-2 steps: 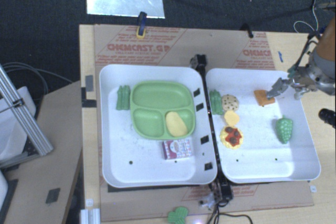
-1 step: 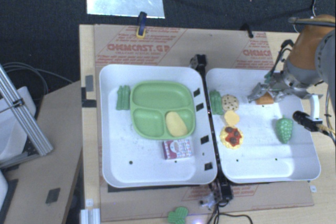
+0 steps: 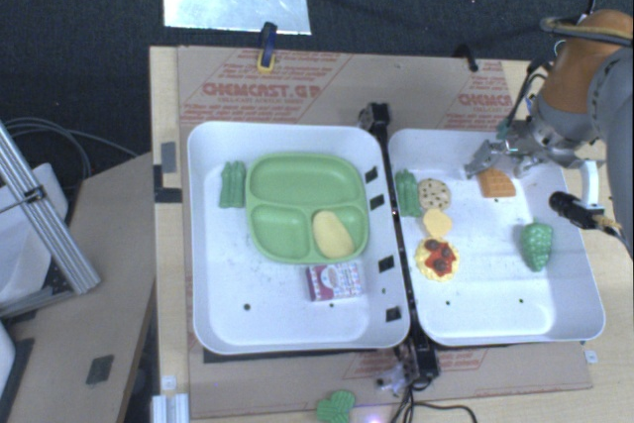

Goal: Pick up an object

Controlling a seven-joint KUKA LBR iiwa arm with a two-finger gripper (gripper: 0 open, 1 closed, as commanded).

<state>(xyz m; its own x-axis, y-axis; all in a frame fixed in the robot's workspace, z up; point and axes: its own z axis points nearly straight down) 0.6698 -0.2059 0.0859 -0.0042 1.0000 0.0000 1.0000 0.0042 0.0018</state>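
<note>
My gripper (image 3: 502,158) hangs over the back of the right bin (image 3: 570,317), reaching in from the right. Just below it, touching or nearly so, lies an orange toast-like piece (image 3: 496,183); I cannot tell whether it is gripped. In the same bin sit a green leafy piece (image 3: 536,246) at the right, a chocolate-chip cookie (image 3: 433,193), a small yellow piece (image 3: 437,224), a yellow slice with red spots (image 3: 438,259) and a green vegetable (image 3: 406,191) against the left wall.
The left bin (image 3: 213,312) holds a green divided plate (image 3: 297,188) with a yellow oval (image 3: 333,234) in one compartment, a green vegetable (image 3: 232,184) to its left and a red packet (image 3: 335,280) in front. A green item (image 3: 337,405) lies outside on the bench's front edge.
</note>
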